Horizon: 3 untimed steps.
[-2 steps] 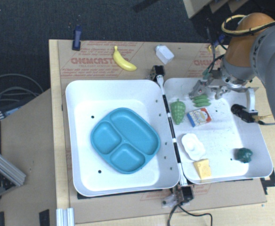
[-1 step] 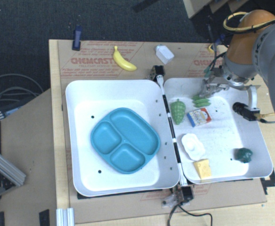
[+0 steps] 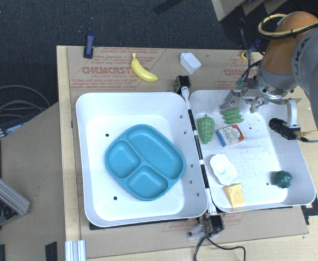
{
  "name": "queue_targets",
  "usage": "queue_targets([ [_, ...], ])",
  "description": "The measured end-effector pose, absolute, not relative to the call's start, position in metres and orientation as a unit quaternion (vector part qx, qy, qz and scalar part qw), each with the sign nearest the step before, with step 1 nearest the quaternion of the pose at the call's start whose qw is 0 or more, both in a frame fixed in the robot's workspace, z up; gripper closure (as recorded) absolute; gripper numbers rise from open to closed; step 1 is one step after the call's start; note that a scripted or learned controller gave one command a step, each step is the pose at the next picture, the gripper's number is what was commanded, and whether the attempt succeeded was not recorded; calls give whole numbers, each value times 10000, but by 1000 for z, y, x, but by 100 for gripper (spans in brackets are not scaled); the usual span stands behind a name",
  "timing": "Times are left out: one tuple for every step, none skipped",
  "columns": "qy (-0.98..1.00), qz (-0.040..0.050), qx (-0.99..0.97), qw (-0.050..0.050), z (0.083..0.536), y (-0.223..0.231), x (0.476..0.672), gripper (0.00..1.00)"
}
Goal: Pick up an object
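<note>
Gripper low over the right bin's far end, at the green ribbed piece.

Finger spread: cannot tell, wrist hides it. Piece lies flat just under the tool, with the box just beside it and the green fruit near. For a clean pick, judge: centre over the piece, descend straight, close across its short side, avoid the box.

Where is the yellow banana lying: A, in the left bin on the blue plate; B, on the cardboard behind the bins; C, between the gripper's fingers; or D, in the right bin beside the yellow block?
B: the banana lies on the cardboard behind the left bin.
</note>
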State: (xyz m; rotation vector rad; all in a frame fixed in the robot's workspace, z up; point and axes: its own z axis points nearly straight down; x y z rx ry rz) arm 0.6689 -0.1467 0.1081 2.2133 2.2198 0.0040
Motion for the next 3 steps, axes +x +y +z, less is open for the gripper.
queue_targets([
  [7075, -1, 7067, -9, 85, -115, 666, 0],
  [7078, 27, 7064, 49, 100, -116, 670, 100],
  [7076, 3, 7066, -6, 185, -42, 586, 100],
])
